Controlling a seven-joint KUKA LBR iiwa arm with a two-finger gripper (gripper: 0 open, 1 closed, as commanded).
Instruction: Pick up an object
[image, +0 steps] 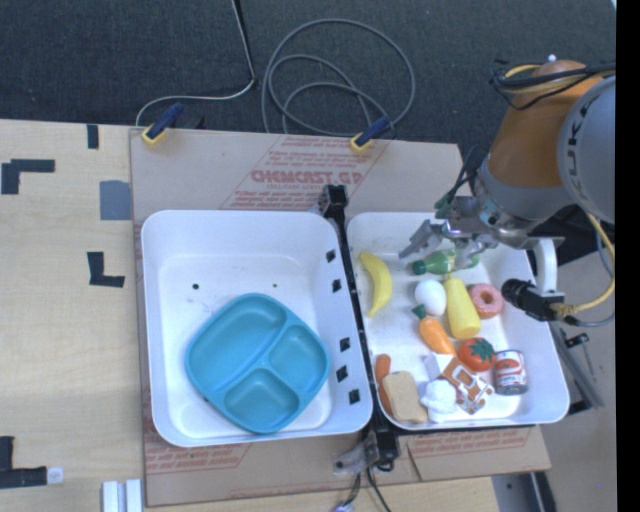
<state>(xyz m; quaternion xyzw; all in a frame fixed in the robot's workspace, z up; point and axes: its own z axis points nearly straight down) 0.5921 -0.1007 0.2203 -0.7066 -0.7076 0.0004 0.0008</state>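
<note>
My gripper (437, 251) hangs over the back part of the right bin (548, 352), open, its two fingers spread apart. A small green object (437, 265) lies just under and between the fingers, but I see no grip on it. In front of it in the same bin lie a white egg (430, 295), a yellow cylinder (461, 307), a pink donut (487, 300), a banana (376, 280), a carrot (435, 334), a tomato (476, 353), a red can (509, 372) and a slice of bread (403, 396).
The left bin (170, 245) holds a blue divided plate (258, 362). A black divider (343, 275) runs between the bins. Cables (340, 70) loop on the dark floor behind the bench. A black fitting (525, 295) juts from the arm over the bin's right rim.
</note>
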